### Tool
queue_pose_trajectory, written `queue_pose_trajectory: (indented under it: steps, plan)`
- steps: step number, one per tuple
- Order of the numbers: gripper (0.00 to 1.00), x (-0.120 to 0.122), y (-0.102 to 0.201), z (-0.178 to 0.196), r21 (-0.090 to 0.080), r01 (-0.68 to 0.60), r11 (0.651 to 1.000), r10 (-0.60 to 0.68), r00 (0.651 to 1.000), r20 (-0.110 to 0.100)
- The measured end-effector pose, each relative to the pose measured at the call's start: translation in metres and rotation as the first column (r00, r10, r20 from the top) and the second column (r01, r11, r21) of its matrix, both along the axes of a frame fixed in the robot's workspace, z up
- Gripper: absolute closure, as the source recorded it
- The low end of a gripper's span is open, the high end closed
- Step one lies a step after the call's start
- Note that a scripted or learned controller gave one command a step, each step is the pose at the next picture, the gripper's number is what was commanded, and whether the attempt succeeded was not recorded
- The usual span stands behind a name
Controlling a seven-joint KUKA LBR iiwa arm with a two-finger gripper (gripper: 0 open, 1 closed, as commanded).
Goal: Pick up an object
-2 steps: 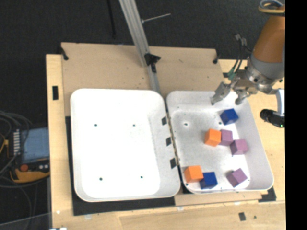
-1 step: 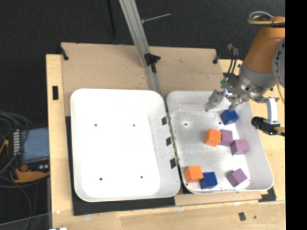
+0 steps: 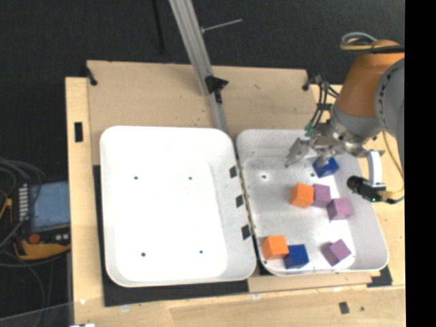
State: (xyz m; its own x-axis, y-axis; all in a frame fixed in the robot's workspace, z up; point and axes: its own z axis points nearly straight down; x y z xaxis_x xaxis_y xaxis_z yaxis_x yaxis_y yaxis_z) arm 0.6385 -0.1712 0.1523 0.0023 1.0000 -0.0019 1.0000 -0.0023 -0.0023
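Tool [image 3: 315, 157] low in right bin [image 3: 272, 257], above blue cube [image 3: 326, 167]; open or closed: cannot tell.

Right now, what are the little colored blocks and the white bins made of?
The blocks, like the orange block and purple block, look like matte foam or painted wood: no shine, soft edges. The right bin looks like smooth, slightly glossy plastic, with rounded molded corners.

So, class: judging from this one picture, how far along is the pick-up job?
Done: the tool has reached the right bin, next to a blue block. In hand: nothing visibly lifted; all seven blocks lie in that bin, including an orange block. Left: grasping one and raising it. I cannot tell the tool's grip state.
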Motion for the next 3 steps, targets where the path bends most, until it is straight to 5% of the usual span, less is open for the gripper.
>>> queue_pose_trajectory:
  steps: [1, 3]
  plan:
    - [1.00, 0.002, -0.001, 0.014, 0.000, 0.002, 1.000, -0.002, 1.000, 0.007]
    - [1.00, -0.002, 0.003, 0.106, 0.000, -0.004, 1.000, 0.004, 1.000, 0.008]
